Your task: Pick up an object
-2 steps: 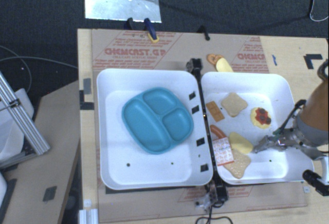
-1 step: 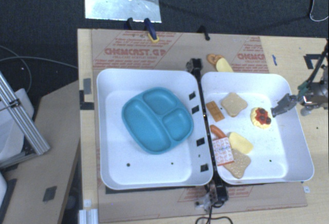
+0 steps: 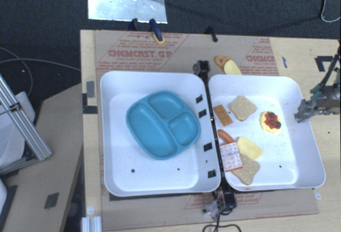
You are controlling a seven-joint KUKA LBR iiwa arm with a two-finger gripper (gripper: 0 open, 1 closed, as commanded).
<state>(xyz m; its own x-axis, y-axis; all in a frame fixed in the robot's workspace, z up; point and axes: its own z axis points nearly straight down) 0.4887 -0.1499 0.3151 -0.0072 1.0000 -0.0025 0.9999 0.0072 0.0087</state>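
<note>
The tart (image 3: 270, 122), a small yellow round topped with red berries, lies in the right bin (image 3: 298, 172) just to the left of the pincer (image 3: 305, 114) and looks the likeliest pick. Farther left of the pincer lie a bread slice (image 3: 242, 108), a cracker (image 3: 222, 115), a sausage (image 3: 226, 135) and a cheese wedge (image 3: 249, 148). Nothing is lifted yet; the whole grasp remains. The pincer sits at the bin's right rim, and I cannot tell how wide it stands or that it grips anything.
</note>
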